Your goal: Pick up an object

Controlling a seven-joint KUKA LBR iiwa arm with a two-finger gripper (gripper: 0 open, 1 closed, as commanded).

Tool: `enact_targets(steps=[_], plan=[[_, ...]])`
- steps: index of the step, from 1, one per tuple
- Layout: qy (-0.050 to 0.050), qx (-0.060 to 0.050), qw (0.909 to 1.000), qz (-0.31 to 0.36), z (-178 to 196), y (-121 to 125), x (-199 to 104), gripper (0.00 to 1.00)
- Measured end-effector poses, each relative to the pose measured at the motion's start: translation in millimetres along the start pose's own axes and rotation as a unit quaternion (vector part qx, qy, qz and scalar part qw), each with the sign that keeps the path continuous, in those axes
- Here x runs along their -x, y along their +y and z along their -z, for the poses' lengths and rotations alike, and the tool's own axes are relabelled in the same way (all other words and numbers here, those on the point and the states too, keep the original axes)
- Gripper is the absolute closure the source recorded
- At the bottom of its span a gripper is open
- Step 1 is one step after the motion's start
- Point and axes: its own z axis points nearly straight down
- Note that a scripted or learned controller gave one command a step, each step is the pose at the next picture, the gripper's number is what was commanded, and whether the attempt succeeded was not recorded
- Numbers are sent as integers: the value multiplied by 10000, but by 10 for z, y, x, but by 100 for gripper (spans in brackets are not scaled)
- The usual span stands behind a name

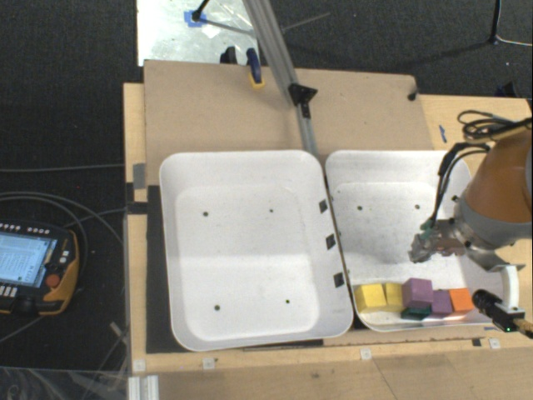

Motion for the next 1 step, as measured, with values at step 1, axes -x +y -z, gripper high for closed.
enact_targets(steps=[1], plan=[[2,-2,10000,-3,-4,-1,-1,0]])
